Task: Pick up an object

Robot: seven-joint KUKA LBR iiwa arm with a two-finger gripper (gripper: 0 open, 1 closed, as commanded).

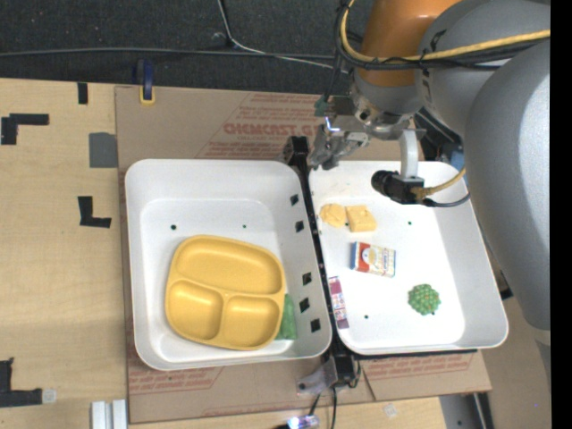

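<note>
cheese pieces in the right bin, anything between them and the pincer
Nothing visible stands in the way. The pincer hangs over the top left corner of the right bin; the cheese pieces lie just below it on bare white floor. The small carton and green ball lie farther down.

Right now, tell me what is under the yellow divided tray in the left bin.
A green object pokes out from beneath the yellow divided tray at its lower right edge, against the left bin wall. Most of it is covered, so I cannot identify it or see anything else underneath.
</note>
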